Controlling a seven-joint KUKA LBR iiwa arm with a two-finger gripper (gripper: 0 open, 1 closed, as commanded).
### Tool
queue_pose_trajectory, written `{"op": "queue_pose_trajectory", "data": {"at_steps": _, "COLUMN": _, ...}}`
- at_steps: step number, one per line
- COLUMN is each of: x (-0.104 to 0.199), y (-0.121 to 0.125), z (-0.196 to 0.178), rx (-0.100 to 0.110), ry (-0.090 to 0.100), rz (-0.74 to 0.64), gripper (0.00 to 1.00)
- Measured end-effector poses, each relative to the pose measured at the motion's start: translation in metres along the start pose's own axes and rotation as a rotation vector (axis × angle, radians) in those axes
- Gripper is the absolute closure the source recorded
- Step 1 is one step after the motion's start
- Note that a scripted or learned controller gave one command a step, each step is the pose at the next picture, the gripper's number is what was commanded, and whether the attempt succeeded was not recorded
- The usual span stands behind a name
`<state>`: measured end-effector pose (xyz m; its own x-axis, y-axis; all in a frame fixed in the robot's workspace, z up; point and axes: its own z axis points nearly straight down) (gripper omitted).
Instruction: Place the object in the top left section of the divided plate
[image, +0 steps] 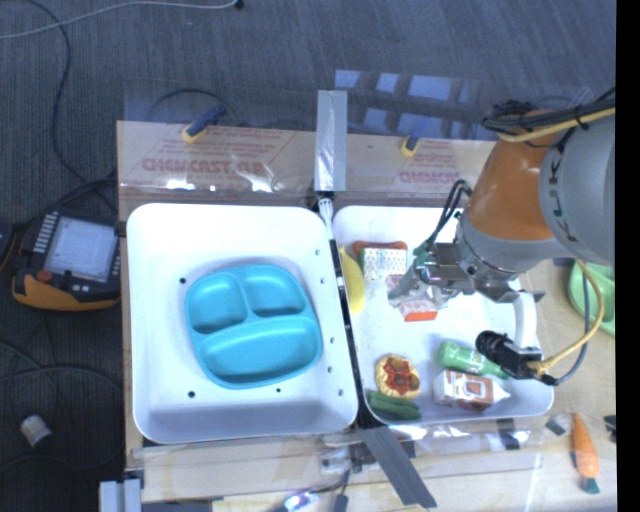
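Plate (255, 325) first: the blue divided plate lies in the left bin (150, 240), left of centre in the frame, and all three of its sections look bare, so by the look of things nothing has been delivered yet. Its top left section still waits for the object.

You have not been told which object that is, and the view does not settle it. The gripper (420, 285) hangs low over the right bin (530, 400), right of centre, just above a small red-and-white packet (420, 312). That packet seems the likeliest target, but you cannot tell whether the jaws are spread or pinching anything; the wrist hides them.

Judging from this, the pick, the carry across the divider and the drop all remain to be done.

The right bin holds the clutter: a yellow banana-like piece (352, 280) against its left wall, a white-and-red box (382, 258) beside it, a small pizza toy (398, 375) and a green vegetable (395, 405) near the lower edge, a green bottle (470, 355) and a carton (472, 390) at lower right.
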<state>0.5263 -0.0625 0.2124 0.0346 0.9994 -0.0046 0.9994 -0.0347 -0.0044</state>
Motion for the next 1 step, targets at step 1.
{"op": "queue_pose_trajectory", "data": {"at_steps": 1, "x": 0.0822, "y": -0.0466, "z": -0.0332, "rx": 0.001, "ry": 0.003, "rz": 0.101, "gripper": 1.00}}
